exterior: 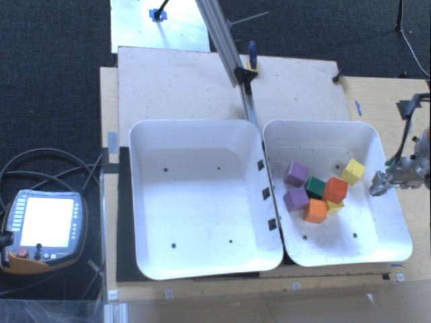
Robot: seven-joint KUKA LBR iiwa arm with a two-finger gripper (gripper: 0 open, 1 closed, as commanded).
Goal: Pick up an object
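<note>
Blocks (316,192) — purple, green, orange, yellow — cluster in right bin (377,247); pincer (377,184) at its rim, grip unclear.

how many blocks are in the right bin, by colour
purple blocks: 2
orange blocks: 2
yellow blocks: 2, one mostly hidden under the orange ones
green block: 1
total: 7, all in the right bin
</note>
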